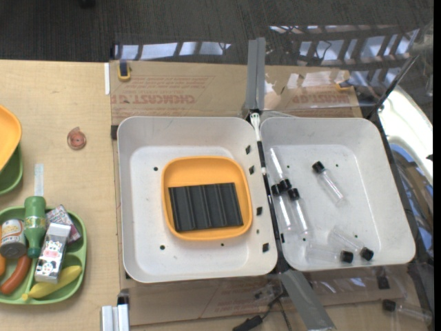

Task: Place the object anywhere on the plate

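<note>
One dark slab [207, 207] fills the orange plate [205, 165], rim bare; cannot tell the hand's state.

Robotics test lab, staged setup. Two shallow white bins [265, 205] butt together on a cardboard-lined surface [55, 95] of pale wood. Right bin holds clear plastic tubes with black caps [327, 180]; left bin holds an orange plate [206, 198]. Left of the bins, a green tray of toy food [43, 257]. Beyond the bins: dark carpet [207, 12] and metal framing [344, 43].
</note>
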Available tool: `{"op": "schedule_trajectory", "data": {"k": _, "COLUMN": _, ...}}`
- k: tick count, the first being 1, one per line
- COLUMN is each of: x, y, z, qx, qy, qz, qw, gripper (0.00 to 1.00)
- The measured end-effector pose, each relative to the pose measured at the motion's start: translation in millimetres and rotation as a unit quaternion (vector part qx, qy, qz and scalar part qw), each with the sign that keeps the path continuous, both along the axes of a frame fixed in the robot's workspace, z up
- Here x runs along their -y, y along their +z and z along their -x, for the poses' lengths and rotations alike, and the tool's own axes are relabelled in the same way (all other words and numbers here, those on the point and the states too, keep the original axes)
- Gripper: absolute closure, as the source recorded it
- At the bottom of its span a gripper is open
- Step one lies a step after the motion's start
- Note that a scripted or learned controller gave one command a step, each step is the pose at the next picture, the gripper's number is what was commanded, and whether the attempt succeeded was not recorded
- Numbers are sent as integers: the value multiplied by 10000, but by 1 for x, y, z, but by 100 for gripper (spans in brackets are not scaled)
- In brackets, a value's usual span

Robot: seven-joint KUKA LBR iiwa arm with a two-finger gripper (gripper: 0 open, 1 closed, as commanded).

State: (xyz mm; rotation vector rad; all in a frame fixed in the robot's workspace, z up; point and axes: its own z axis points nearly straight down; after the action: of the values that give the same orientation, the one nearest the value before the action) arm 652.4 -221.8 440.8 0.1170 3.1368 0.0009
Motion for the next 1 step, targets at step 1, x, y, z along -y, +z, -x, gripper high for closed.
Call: {"op": "schedule_trajectory", "data": {"k": 1, "x": 0, "y": 0, "z": 0, "qx": 6, "qy": 1516, "qz": 1, "qw": 9884, "gripper": 0}}
